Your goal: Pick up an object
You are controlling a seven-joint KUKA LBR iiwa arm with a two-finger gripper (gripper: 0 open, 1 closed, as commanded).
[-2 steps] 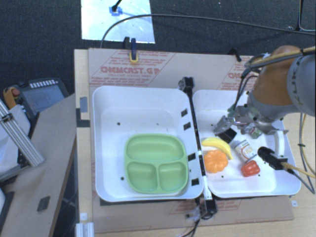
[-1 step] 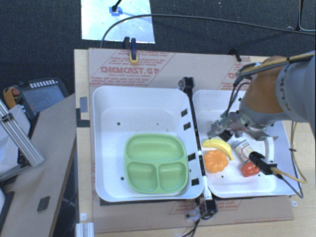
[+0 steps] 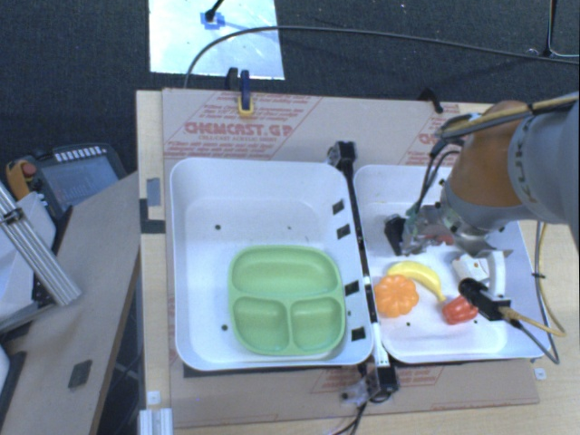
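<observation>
Three toys lie in your right bin point(image 3: 399, 188): a yellow banana point(image 3: 417, 274), an orange pumpkin point(image 3: 397, 295), a red pepper point(image 3: 459, 311). Your gripper point(image 3: 405, 234) hangs just above the banana; whether it grips anything, you cannot tell.

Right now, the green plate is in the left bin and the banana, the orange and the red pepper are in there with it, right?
Not quite. The green plate is in the left bin, but the banana, the orange and the red pepper lie in the right bin, below the tool. The camera view shows it.
</observation>
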